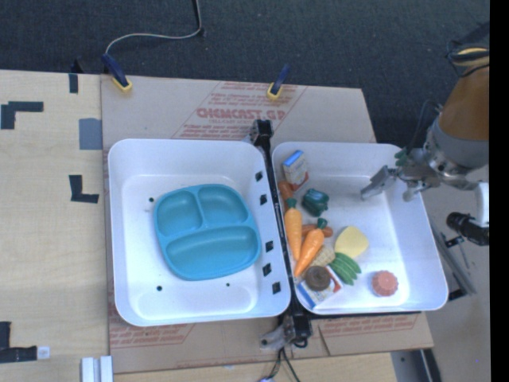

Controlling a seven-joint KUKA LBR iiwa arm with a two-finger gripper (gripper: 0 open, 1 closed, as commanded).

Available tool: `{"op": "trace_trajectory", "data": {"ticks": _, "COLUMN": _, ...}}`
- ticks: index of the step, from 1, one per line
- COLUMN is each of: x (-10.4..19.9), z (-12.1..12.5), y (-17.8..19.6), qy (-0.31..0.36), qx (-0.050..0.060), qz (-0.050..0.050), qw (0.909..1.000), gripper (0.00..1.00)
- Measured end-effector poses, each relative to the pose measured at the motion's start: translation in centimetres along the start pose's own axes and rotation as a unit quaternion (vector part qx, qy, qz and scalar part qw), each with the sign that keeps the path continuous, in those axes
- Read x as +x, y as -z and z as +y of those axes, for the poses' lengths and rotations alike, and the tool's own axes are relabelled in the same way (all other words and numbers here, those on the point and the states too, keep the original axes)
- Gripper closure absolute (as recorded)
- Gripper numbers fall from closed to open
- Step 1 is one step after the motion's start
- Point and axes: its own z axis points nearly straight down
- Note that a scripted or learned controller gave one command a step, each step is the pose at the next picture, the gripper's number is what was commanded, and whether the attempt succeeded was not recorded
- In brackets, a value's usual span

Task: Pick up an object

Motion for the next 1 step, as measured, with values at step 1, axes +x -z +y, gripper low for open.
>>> {"op": "trace_trajectory", "data": {"ticks": 1, "x": 7.54, "z": -3.51, "y": -6.91, "qy": 0.001, "qx": 0.001, "qz": 0.001, "qw": 1.0, "gripper": 0.0}}
